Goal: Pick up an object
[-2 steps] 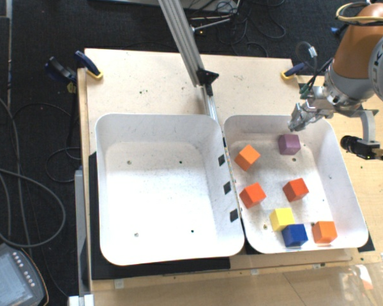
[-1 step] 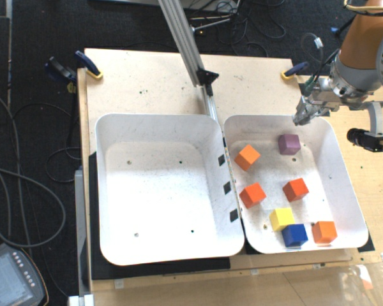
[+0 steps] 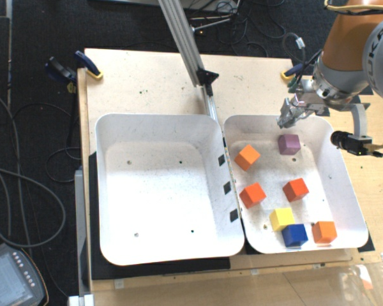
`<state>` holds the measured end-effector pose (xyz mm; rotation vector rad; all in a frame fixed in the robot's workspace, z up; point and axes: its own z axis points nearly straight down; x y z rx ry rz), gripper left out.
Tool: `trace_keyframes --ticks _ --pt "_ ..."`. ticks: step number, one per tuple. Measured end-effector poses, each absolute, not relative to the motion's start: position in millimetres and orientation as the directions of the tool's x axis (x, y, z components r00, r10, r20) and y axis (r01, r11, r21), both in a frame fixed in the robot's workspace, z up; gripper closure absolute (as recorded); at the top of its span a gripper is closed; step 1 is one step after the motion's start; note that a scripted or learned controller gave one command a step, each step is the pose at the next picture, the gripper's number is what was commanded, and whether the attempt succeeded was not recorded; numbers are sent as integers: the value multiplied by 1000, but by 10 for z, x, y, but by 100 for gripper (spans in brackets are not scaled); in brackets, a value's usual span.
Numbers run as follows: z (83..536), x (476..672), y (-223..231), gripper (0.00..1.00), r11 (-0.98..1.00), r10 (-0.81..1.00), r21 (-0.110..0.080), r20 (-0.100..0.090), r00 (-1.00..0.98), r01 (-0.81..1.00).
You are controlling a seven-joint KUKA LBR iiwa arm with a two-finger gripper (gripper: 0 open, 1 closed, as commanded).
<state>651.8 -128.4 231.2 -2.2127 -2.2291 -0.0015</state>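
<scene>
The right bin (image 3: 345,177) holds several small cubes: a purple one (image 3: 288,144) near the back, an orange one (image 3: 247,157) toward the divider, a red-orange one (image 3: 252,194), another red-orange one (image 3: 295,189), a yellow one (image 3: 281,218), a blue one (image 3: 294,234) touching it, and an orange one (image 3: 323,232) at the front right. My gripper (image 3: 288,121) hangs just above and behind the purple cube, over the bin's back rim. Nothing is visible between its fingers.
The left bin (image 3: 115,145) lies beside the right one. A slanted metal bar (image 3: 182,34) runs from the top down to the bins' junction. Clamps sit at the bench's back corners (image 3: 89,65). Cables lie on the floor around the bench.
</scene>
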Motion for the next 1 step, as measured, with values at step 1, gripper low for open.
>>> trace_keyframes --ticks 1 --pt "2375 6329 -689 100 9 1000 -1 3 -9 1000"
